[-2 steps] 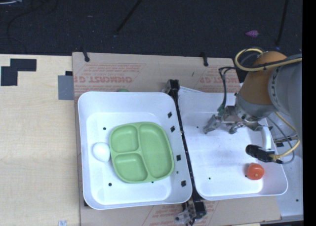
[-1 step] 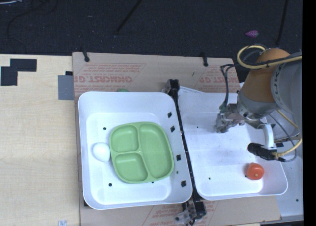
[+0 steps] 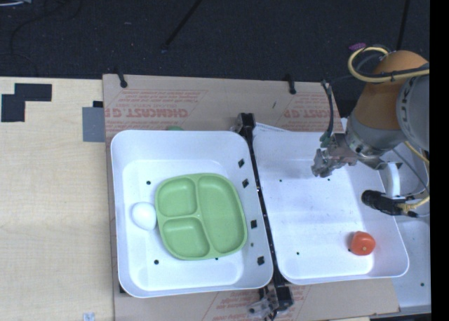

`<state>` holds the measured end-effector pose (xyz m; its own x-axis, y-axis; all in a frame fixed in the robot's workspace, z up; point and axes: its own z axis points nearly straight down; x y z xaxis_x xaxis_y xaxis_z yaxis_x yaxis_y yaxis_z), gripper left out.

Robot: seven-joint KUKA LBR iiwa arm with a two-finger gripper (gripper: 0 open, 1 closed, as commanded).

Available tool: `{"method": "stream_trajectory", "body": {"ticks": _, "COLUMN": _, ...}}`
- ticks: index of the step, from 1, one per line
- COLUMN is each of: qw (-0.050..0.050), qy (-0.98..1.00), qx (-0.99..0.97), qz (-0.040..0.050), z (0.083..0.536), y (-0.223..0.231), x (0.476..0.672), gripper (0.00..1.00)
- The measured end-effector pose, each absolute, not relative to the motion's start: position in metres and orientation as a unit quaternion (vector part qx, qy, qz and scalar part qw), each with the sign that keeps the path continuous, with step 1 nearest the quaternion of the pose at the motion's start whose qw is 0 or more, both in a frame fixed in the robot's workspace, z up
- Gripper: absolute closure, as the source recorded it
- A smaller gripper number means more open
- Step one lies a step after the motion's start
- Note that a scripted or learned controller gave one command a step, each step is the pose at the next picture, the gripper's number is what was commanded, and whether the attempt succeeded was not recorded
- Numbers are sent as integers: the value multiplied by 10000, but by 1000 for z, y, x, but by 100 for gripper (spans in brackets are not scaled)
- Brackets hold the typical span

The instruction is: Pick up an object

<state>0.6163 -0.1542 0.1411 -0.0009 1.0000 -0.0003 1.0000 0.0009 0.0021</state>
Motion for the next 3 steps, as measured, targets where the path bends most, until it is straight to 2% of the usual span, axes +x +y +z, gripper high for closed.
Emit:
{"method": "stream_trajectory", "body": {"ticks": 1, "qw": 11, "qy": 7077, "qx": 7065, "qz": 10, "z": 197, "y": -146, "x": 613, "gripper": 100}}
{"method": "stream_trajectory", "body": {"ticks": 2, "qw": 2, "qy": 7076, "qx": 7066, "qz": 3, "z": 218, "y": -147, "x": 613, "gripper": 100}}
{"method": "stream_trajectory", "body": {"ticks": 3, "qw": -21, "qy": 7084, "qx": 7058, "qz": -7, "z": 211, "y": -101, "x": 610, "gripper": 100}}
